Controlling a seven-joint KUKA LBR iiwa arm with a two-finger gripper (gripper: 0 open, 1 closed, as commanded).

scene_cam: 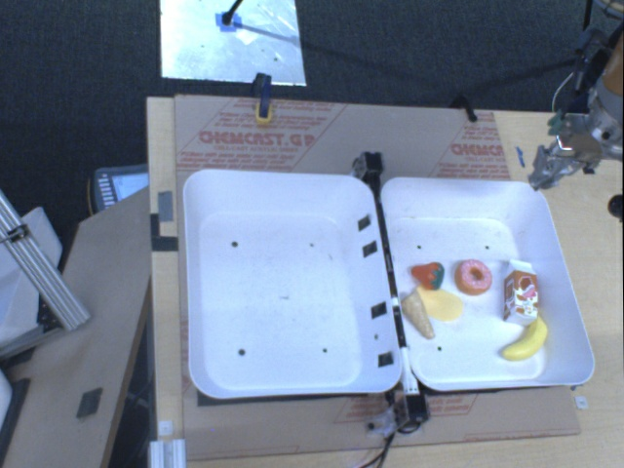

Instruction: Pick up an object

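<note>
The approach has not begun: the gripper (552,167) hovers off the right bin's (458,203) two o'clock corner, and I cannot tell its state. Next it must descend toward five o'clock onto the donut (474,277).

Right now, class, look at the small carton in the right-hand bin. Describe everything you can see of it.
The small carton is a boxy toy pack, white at its slanted top with a red and brown printed face below. It stands roughly upright on the floor of the right bin, near the bin's right side. A pink doughnut lies apart to its left. A yellow banana lies just below it, close or perhaps touching.
</note>
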